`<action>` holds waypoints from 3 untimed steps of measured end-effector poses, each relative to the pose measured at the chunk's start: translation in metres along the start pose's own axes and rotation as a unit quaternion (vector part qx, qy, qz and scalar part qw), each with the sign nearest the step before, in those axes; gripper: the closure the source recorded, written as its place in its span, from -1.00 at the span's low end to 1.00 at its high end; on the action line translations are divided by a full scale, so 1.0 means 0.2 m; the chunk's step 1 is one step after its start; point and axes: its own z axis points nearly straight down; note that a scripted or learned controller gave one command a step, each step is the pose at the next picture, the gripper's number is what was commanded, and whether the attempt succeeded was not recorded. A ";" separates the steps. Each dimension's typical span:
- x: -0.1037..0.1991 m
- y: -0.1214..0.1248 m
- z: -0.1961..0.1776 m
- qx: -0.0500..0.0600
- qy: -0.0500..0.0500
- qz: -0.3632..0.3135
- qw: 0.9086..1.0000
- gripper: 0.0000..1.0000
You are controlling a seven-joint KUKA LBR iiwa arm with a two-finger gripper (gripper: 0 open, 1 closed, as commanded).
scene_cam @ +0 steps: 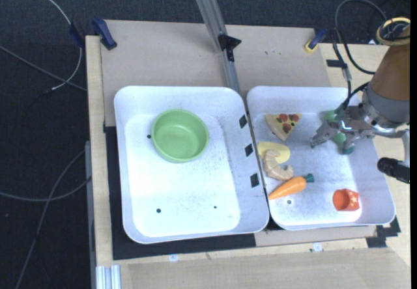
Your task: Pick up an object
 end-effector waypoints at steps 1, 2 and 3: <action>-0.03 -0.03 0.24 0.000 0.000 0.000 1.000 -1.00; -0.03 -0.01 0.15 -0.005 0.000 0.000 1.000 1.00; 0.00 -0.03 -0.17 -0.011 -0.003 -0.001 1.000 1.00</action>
